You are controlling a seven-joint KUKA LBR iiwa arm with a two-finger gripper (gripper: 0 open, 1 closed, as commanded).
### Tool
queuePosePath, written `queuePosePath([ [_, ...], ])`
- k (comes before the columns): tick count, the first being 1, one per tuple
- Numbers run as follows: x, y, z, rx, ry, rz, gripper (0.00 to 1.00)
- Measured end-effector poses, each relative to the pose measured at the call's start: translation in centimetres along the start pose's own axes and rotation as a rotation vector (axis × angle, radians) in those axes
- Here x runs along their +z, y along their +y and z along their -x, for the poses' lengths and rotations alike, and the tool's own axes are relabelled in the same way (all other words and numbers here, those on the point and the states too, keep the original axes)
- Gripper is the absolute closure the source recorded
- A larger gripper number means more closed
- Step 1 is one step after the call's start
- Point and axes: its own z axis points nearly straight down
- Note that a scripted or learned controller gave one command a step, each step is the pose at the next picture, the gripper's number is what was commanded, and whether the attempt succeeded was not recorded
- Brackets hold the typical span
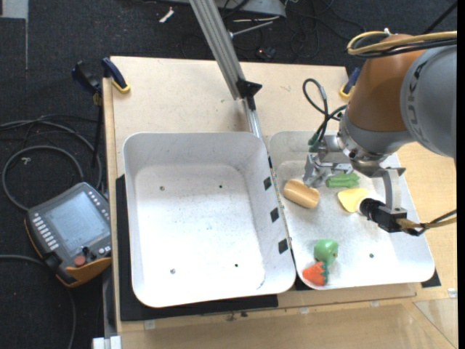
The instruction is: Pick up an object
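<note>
Up close, from the camera above the bench, the arm (407, 93) reaches into the right bin (407, 267) with its claw (325, 171) low over the far end; whether the claw is open or closed I cannot tell. Just beside it lie a tan rounded block (301, 193), a green piece (341, 181) and a yellow wedge (349, 199). Nearer sit a green lump (326, 250) and a red bit (314, 273), touching. Crowding could spoil the grab: smooth, rounded toys may roll or get nudged aside. The left bin (145, 158) looks matte, speckled white.
</note>
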Motion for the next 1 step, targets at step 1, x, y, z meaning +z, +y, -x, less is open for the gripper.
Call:
queuePosePath([
  [1, -0.68, 0.90, -6.42, 0.000, 0.000, 0.002, 1.00],
])
